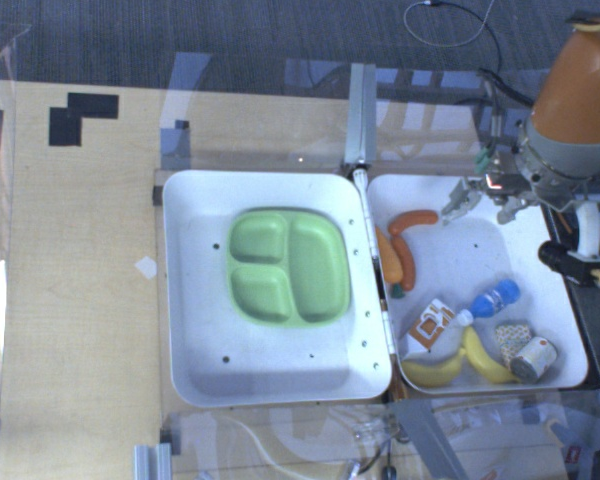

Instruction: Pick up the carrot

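The carrot (pixel 386 254) is a slim orange piece lying along the left wall of the right bin (pixel 570 368), with its dark green end pointing toward the front. A red-orange sausage (pixel 411 222) curves right beside it, touching or nearly touching. My gripper (pixel 482 205) hangs over the back part of the right bin, to the right of the carrot and farther back. Its fingers (pixel 457 202) are spread open and hold nothing.
The right bin's front half holds a blue bottle (pixel 496 298), a white and orange carton (pixel 432 325), two bananas (pixel 435 370) and a can (pixel 530 356). A green divided plate (pixel 285 266) lies in the left bin (pixel 195 348). A metal divider (pixel 358 118) separates the bins.
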`<control>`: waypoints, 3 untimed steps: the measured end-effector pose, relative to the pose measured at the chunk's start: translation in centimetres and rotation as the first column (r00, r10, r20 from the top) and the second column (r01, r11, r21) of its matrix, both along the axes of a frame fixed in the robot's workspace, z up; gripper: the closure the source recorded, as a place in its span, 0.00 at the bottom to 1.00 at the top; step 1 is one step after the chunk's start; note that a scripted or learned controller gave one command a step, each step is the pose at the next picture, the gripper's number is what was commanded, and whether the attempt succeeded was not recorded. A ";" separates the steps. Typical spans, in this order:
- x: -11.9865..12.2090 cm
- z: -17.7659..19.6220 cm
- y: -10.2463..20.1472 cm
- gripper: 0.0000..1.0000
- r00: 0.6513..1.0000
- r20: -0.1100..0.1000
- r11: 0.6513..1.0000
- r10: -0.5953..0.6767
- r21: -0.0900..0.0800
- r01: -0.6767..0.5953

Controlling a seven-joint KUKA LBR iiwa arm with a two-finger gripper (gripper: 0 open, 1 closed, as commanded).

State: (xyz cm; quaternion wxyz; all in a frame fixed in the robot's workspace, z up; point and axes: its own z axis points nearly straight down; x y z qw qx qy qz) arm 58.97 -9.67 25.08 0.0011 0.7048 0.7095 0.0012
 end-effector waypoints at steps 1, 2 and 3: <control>-1.0 -14.4 -0.5 0.00 0.992 0.022 0.992 0.127 -0.006 -0.127; -0.9 -13.3 -0.4 1.00 0.991 0.026 0.992 0.129 -0.006 -0.129; 3.8 -6.4 1.8 1.00 0.788 0.004 0.788 0.616 -0.006 -0.616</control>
